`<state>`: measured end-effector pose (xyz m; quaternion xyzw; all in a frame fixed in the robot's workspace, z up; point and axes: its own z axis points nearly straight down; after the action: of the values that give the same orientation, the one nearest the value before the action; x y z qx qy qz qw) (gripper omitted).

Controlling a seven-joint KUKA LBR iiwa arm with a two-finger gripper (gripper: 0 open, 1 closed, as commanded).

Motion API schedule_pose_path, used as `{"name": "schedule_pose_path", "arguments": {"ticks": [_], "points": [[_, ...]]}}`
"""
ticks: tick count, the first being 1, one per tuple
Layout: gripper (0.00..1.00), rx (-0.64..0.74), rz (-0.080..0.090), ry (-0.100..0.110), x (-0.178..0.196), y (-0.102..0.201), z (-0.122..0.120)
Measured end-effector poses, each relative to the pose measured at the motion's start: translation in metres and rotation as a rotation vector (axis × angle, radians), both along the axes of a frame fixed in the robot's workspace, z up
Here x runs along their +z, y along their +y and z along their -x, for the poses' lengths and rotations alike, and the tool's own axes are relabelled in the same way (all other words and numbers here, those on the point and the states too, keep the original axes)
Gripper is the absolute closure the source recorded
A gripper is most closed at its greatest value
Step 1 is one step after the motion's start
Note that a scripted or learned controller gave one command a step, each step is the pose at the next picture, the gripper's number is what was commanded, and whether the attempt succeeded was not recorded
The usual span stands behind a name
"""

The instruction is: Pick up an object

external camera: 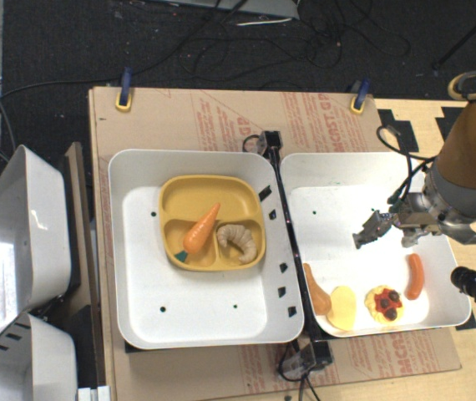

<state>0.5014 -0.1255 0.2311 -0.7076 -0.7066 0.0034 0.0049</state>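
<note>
Sausage (415, 276) lies in the right bin (338, 174) beside a small pizza (386, 302). Above them the gripper (372, 230) hovers with nothing between its parted fingers.

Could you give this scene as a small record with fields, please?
left bin: yellow divided plate holding a carrot and a shrimp
right bin: sausage, small pizza, yellow piece, orange piece, all near its front edge
gripper: above the right bin's middle, nothing seen in it
</note>
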Motion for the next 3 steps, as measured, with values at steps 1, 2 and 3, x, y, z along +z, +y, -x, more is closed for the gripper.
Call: {"name": "schedule_pose_path", "arguments": {"ticks": [1,2,3], "points": [[0.0,0.003,0.002,-0.011,0.005,0.0,-0.002],[0.0,0.0,0.001,-0.007,-0.038,0.003,-0.003],[0.0,-0.002,0.001,-0.006,-0.095,-0.006,0.003]]}}
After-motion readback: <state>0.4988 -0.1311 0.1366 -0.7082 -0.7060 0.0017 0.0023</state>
